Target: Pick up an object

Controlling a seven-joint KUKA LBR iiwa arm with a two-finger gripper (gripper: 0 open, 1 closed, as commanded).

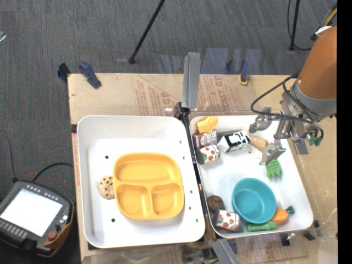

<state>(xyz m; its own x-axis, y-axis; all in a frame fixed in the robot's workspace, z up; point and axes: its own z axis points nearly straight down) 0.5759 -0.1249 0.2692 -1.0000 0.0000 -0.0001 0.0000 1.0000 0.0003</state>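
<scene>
The metal hand hangs over the right bin, near its far right side, just above a leafy green toy; whether it is clenched or released cannot be told, and nothing is seen between its parts. In that smooth white bin also lie a round teal bowl, an orange carrot toy, a dark ring-shaped doughnut, a patterned cup on its side, a black-and-white carton and a yellow wedge. The left bin holds a glossy yellow divided plate with a speckled cookie touching its left edge. Both bins rest on a brown board counter.
</scene>
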